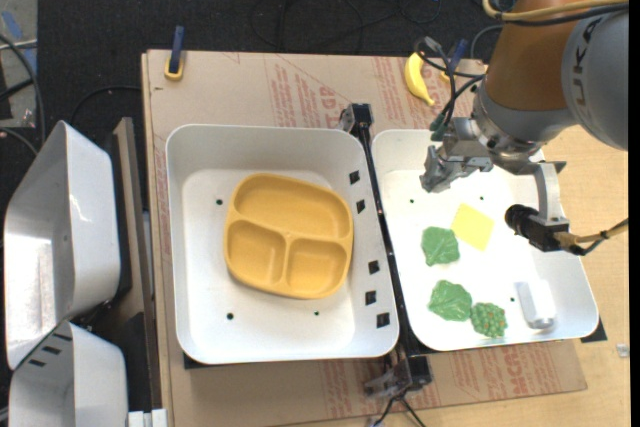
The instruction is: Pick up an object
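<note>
The gripper point(441, 169) hangs over the far end of the right bin point(575, 287). From here I cannot tell how it is set, and I see nothing held in it.

Below it, in that bin, I count five loose things. One flat yellow square point(474, 226) lies nearest, tilted like a diamond. Three green leafy pieces point(440, 246) follow: one touching the square's left side, one point(450, 300) nearer the front, and a knobbly one point(488, 318) just beside that. One small pale grey block point(535, 304) rests near the right corner.

The left bin point(190, 245) holds one yellow divided tray point(289, 235) with three compartments. One yellow banana point(419, 80) lies on the bench point(260, 85) behind.
</note>
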`<state>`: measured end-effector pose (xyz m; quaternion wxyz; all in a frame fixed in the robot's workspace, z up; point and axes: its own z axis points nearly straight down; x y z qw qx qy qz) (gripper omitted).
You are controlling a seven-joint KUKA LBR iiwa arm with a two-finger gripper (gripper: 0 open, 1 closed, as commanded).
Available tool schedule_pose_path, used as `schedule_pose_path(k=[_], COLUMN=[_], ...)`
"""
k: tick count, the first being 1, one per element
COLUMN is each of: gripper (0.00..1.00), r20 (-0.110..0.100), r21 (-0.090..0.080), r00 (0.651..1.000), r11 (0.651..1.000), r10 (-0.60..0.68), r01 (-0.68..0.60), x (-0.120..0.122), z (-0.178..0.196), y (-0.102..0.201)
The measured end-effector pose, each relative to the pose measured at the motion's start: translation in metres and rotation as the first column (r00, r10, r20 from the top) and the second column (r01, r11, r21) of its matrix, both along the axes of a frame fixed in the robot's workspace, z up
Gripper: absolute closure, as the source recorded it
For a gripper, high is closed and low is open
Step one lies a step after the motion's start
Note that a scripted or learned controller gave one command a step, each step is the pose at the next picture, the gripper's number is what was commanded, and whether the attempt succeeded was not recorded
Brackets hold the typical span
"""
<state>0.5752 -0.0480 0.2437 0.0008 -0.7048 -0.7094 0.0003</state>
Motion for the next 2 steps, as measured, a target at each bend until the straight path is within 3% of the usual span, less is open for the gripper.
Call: schedule_pose_path(k=[2], gripper=[1.00], r20=[0.001], r21=[0.000], r00=[1.000], r11=[1.000], r10=[0.000], r01=[0.000], x=[0.004], z=[-0.021], y=[0.102])
